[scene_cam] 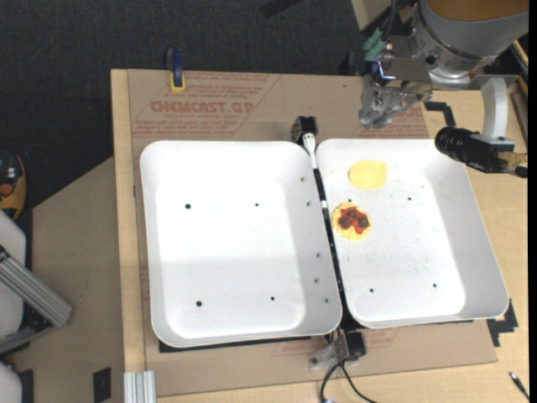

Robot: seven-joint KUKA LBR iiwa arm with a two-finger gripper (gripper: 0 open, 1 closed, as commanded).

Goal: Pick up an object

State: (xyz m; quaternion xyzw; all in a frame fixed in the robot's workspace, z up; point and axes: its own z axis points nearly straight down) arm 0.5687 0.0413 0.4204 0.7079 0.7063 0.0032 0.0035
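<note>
Right bin [470, 250] taken as landmark. Two objects lay in its far-left part: a plain yellow disc [367, 174] nearer the far rim, and just nearer the camera a smaller yellow disc with dark red spots [351, 221], close to the rim shared with the left bin [168, 225]. The two discs sat near each other, not touching. Hand [382, 112] hung above the surface [126, 124] just beyond the bin's far rim, over neither disc. Nothing showed between its fingers; open or closed, cannot tell.

Robotics lab: clamped bins [226, 154], cardboard-covered bench [134, 124]
</note>
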